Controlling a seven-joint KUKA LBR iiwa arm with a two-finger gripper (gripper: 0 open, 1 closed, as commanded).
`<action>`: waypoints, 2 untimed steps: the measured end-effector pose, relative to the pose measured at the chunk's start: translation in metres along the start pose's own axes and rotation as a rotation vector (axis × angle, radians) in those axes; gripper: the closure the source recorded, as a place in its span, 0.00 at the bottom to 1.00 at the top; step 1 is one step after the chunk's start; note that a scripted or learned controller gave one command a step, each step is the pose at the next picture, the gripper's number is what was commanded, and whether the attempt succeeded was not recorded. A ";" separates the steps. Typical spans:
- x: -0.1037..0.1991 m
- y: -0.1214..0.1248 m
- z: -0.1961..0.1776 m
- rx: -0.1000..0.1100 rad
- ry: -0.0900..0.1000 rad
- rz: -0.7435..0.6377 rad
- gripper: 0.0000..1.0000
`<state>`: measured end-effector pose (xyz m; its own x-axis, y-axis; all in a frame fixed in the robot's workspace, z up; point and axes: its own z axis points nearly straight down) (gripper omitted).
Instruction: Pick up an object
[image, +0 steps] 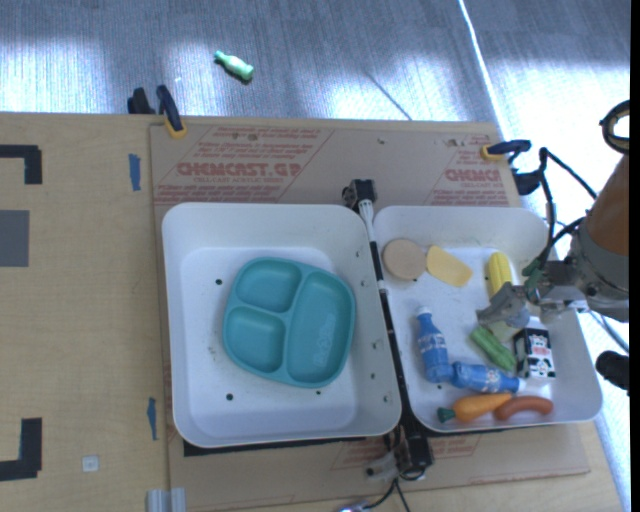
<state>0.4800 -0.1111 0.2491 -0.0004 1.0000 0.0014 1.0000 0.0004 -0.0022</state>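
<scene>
The right bin (583, 392) holds several toy foods. A tan round cookie (404, 259) and a yellow wedge (448, 266) lie at its back. A yellow corn cob (498, 273) lies beside them. Two blue bottles (432, 346) (485, 377) sit in the middle. An orange carrot (478, 407) and a red sausage (524, 406) rest along the front wall. My gripper (503, 306) hangs low over the bin's right half, just above a green pod (492, 347) and next to a black-and-white milk carton (537, 353). The gripper's own body hides its tips.
The left bin (190, 330) carries a teal divided plate (290, 320). A black clamp (358, 192) sits between the bins at the back. Cables (560, 190) loop near the arm at the right. A small green bottle (234, 66) lies on the floor beyond the bench.
</scene>
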 end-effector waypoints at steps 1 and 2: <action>-0.053 0.024 0.108 -0.005 -0.003 -0.261 0.00; -0.074 0.036 0.132 -0.002 -0.001 -0.429 0.00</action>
<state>0.5154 -0.1852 0.1166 -0.4160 0.9094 0.0005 0.9094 0.4160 0.0007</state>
